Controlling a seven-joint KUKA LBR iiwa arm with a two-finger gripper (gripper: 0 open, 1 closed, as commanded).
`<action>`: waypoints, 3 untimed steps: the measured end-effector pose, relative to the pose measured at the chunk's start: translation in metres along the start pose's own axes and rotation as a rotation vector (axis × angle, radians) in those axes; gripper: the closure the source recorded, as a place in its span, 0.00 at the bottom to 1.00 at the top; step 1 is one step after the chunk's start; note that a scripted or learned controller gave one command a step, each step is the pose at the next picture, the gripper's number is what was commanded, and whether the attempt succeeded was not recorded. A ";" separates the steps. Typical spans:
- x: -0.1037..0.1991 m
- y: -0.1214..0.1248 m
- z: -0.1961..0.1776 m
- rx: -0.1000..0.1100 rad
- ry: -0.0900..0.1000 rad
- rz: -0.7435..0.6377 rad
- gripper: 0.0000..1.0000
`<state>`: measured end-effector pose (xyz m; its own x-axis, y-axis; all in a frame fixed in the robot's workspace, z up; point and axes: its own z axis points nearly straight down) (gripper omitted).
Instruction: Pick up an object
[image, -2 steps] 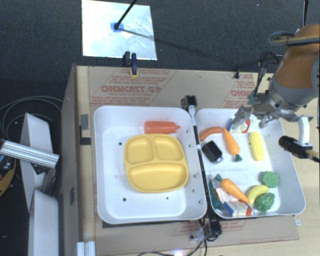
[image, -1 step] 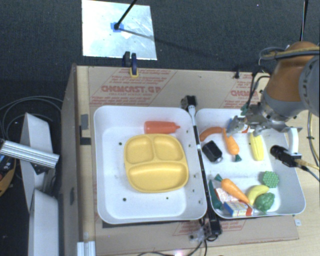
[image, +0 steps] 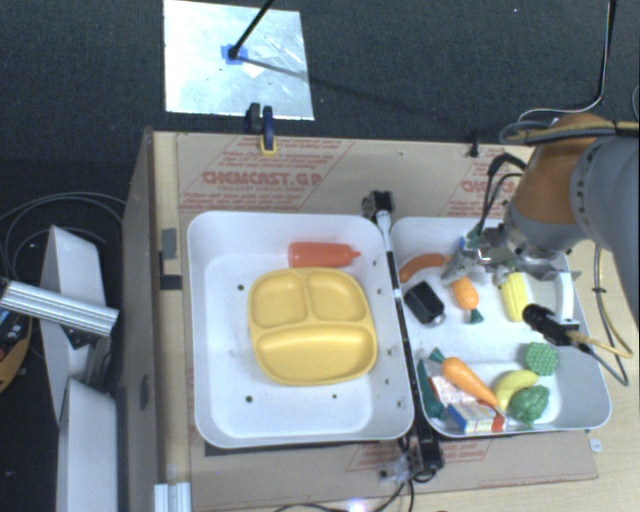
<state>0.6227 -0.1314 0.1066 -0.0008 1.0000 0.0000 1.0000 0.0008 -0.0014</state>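
Your likeliest target is the small orange carrot (image: 464, 293) in the right bin (image: 600, 400), lying in the upper middle of that bin with its long axis running roughly 12 to 6 o'clock, green tip at the 6 o'clock end. The gripper (image: 478, 255) sits just at its 12 to 1 o'clock side, very near and possibly touching; you cannot tell from this slant whether it is spread or closed, and nothing is visibly held. So the relation to watch: the carrot lies toward 7 o'clock from the tool, a short drop away. Just beside the carrot at 3 o'clock stands the yellow corn (image: 513, 295), also lengthwise 12 to 6; at 9 o'clock lies the black block (image: 424, 302), and at 10 o'clock an orange sausage (image: 421, 265). Judged from this, a grasp across the carrot's short axis risks nudging the corn. Well apart at 5 o'clock sit the second carrot (image: 468, 380), lemon (image: 514, 382) and broccoli (image: 541, 357). The left bin (image: 215, 330) holds the yellow plate (image: 311, 326).
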 end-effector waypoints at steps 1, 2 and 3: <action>0.005 -0.016 0.022 -0.002 0.000 0.000 0.00; 0.005 -0.015 0.011 -0.005 -0.001 -0.001 1.00; 0.057 -0.022 -0.079 -0.006 0.000 -0.003 1.00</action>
